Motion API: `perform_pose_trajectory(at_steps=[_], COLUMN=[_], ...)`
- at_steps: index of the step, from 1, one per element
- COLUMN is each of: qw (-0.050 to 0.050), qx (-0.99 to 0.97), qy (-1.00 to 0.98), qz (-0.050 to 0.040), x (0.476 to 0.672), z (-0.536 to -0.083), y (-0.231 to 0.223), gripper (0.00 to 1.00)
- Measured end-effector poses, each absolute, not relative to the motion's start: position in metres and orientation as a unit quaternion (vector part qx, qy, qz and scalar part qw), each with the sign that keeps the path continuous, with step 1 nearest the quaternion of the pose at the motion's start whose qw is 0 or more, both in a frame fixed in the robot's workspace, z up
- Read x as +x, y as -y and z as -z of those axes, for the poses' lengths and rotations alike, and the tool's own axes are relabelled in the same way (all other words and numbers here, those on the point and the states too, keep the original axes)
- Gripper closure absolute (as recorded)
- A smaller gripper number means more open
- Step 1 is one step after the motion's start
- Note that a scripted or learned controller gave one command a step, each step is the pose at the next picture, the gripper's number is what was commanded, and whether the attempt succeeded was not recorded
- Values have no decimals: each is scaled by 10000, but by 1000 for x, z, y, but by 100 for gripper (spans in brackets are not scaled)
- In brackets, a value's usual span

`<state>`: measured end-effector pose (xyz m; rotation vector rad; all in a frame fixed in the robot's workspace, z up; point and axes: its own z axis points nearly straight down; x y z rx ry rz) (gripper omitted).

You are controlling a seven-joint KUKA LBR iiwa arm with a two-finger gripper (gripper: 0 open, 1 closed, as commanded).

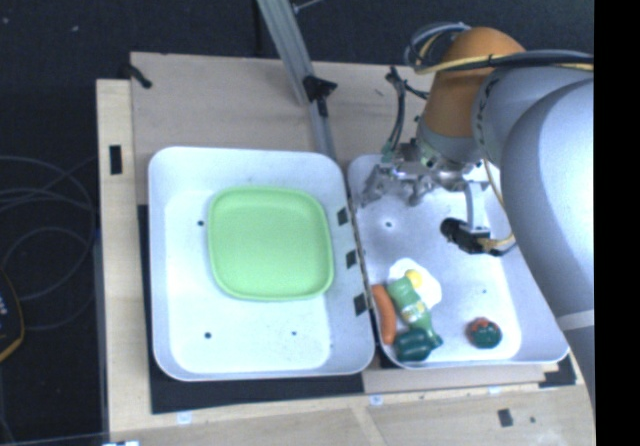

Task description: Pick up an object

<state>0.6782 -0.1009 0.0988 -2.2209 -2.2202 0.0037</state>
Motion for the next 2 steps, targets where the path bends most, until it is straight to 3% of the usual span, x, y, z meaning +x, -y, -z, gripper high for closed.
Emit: perform_pose_trajectory(at_steps=[1, 2], qw=[-12, -17], qx=[-7074, -7074], qy=[7068, 7068], qz=[5, 16], x=[680, 674], z=[-112, -158], y=[101, 105], gripper=[100, 100])
